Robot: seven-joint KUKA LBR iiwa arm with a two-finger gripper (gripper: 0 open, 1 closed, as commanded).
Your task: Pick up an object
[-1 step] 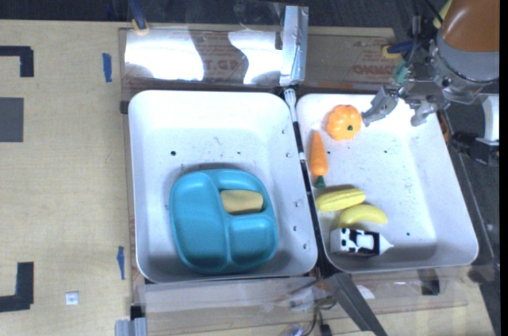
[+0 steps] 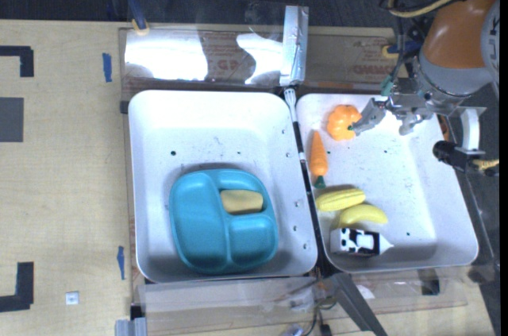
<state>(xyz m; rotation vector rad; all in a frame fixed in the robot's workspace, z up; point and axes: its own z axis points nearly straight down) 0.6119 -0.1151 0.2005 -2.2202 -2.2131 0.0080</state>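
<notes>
My gripper (image 2: 389, 121) hangs over the back of the right bin (image 2: 452, 247), open, with bare white floor showing between its two fingers. Its left finger (image 2: 370, 117) is right beside an orange fruit (image 2: 341, 122); whether they touch is unclear. A carrot (image 2: 317, 154) lies along the bin's left wall, just in front of the orange. Nearer the front lie two yellow bananas (image 2: 340, 198) (image 2: 364, 214) and a black-and-white toy (image 2: 362, 241).
The left bin (image 2: 159, 128) holds a blue divided plate (image 2: 224, 231) with a yellow piece (image 2: 240, 202) in one compartment. A clear plastic sheet (image 2: 214, 48) stands behind the left bin. The arm's orange band (image 2: 460, 32) and cables rise at the right.
</notes>
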